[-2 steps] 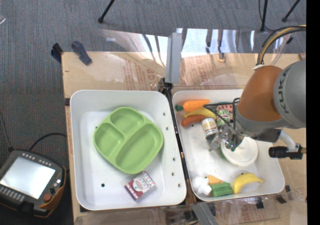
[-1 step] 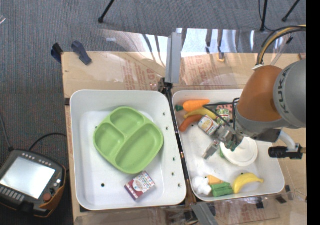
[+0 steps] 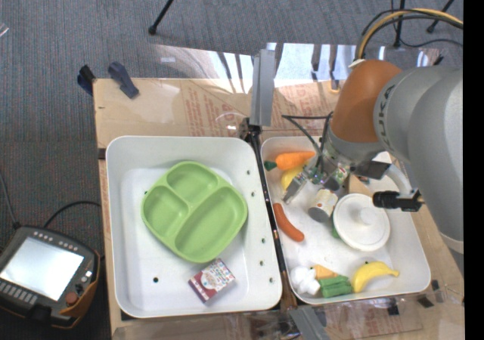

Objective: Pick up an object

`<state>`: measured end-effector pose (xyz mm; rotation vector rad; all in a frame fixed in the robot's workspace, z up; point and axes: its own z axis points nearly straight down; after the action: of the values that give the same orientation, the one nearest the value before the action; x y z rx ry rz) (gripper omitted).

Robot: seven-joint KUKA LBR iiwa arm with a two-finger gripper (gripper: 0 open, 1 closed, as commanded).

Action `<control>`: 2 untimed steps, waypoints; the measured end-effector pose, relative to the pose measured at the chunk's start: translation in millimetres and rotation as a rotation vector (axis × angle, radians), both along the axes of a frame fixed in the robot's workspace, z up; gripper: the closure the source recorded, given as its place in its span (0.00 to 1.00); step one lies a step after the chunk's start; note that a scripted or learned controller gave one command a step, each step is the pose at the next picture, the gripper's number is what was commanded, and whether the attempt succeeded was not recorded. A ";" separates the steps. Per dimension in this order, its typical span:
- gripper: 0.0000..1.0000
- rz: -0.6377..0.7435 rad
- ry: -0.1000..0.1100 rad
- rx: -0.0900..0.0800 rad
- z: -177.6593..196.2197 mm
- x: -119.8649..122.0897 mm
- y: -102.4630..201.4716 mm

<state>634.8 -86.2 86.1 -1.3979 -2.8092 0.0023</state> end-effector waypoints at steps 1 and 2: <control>0.00 0.035 -0.002 -0.001 4.1 -76.9 -44.5; 0.00 -0.033 -0.004 0.001 1.3 -18.1 -2.2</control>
<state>616.7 -88.3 87.4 -1.4453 -2.7883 -0.0020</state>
